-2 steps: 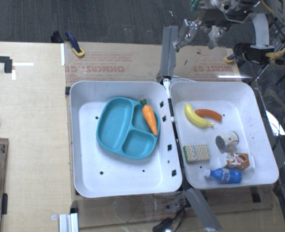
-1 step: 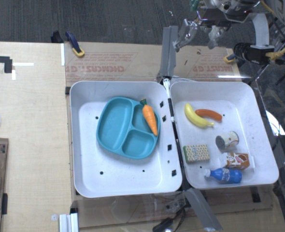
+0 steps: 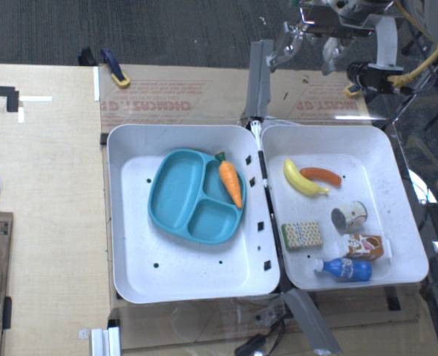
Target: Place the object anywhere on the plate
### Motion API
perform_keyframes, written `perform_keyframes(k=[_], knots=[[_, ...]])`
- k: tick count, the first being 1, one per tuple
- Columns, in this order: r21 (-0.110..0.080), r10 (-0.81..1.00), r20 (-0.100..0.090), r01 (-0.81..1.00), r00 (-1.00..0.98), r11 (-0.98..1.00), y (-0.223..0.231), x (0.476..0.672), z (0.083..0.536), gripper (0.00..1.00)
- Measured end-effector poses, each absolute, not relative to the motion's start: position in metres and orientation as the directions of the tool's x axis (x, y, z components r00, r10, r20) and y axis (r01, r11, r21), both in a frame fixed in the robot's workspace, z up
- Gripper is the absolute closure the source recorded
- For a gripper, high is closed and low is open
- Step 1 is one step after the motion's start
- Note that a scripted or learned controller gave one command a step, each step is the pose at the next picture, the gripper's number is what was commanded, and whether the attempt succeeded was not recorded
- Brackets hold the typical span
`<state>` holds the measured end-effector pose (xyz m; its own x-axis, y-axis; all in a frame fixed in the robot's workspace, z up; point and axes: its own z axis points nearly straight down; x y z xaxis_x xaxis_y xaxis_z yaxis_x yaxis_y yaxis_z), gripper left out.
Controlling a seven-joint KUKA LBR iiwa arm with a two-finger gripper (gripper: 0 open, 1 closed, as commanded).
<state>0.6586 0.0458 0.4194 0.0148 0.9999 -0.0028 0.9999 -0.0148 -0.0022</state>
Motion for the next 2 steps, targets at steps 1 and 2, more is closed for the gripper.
perform_keyframes(k=[1, 2], knots=[[-0.003, 1.000, -0.003, 1.000, 0.016, -0.016, 0.0456, 0.6586, 0.4194, 0.00], [-0.003, 1.000, -0.003, 1.000, 0.016, -0.016, 0.0456, 0.6586, 0.4194, 0.00]])
